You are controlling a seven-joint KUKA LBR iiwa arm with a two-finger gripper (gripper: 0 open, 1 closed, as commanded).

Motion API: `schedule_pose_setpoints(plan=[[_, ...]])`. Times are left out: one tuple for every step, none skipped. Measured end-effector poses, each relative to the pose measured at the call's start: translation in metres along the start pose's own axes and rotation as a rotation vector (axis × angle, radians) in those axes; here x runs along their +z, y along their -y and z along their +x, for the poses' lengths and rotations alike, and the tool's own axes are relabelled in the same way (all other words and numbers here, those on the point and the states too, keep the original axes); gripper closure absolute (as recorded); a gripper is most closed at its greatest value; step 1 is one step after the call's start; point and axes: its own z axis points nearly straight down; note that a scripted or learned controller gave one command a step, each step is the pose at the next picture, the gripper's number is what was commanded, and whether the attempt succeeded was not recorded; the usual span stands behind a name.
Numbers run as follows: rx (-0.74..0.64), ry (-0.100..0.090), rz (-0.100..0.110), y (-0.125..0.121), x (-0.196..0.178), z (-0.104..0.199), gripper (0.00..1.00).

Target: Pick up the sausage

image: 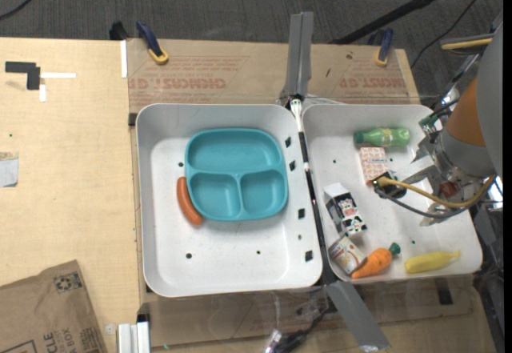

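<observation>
The carrot [376,262] lay at the right bin's near edge; your gripper [442,174] hung over that bin, and you couldn't tell the jaws' state. The sausage [190,201] lay just beside the plate [237,175], so you likely needed to close across it without catching the rim.

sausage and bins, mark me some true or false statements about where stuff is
1. The sausage lies in the left bin. True.
2. The sausage rests on the teal plate. False: it lies on the bin floor beside the plate's left edge.
3. The carrot is in the right bin. True.
4. The green bottle is in the left bin. False: it is in the right bin, near the far wall.
5. The arm reaches over the left bin. False: it is over the right bin.
</observation>
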Motion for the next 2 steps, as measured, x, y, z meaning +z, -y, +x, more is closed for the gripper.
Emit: schedule_pose_setpoints(plan=[[0.037, 0.0, -0.001, -0.0182, 0.039, 0.0991, 0.0], [0.037, -0.001, -0.001, -0.0182, 0.0387, 0.0995, 0.0]])
